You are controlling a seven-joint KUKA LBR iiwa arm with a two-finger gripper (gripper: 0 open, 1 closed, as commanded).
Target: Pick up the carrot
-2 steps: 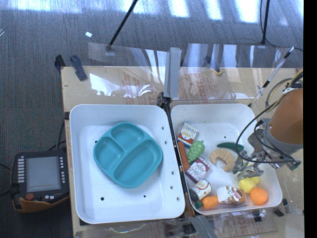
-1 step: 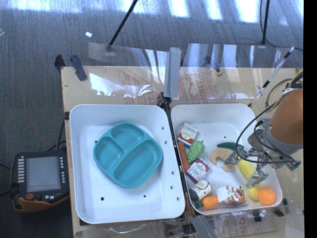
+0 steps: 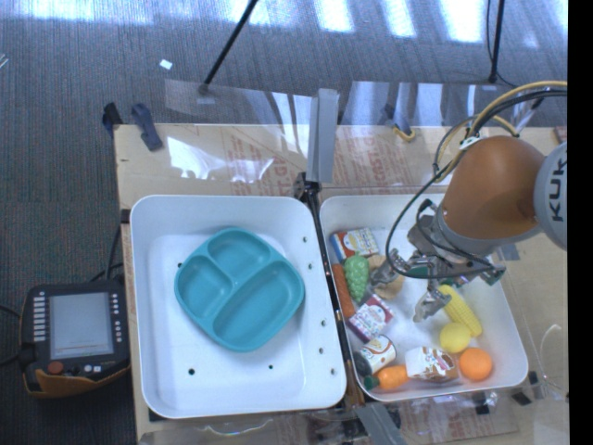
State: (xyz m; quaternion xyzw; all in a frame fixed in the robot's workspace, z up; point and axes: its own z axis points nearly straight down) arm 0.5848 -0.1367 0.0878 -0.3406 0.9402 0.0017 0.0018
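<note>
The carrot point(image 3: 341, 289) is a slim orange stick lying along the left wall of the right bin point(image 3: 512, 327), next to a green vegetable point(image 3: 357, 277). My gripper point(image 3: 427, 288) hangs under the orange wrist band over the middle of this bin. It is to the right of the carrot and apart from it, just left of a yellow corn cob point(image 3: 462, 310). Nothing shows in its grasp.
The right bin also holds small cartons point(image 3: 369, 319), a can point(image 3: 379, 352), a lemon point(image 3: 455, 337), an orange point(image 3: 475, 364), a pouch point(image 3: 431, 363) and a stubby orange piece point(image 3: 393, 377). The left bin point(image 3: 162, 248) holds a teal divided plate point(image 3: 239, 287). A pendant point(image 3: 74, 334) lies at far left.
</note>
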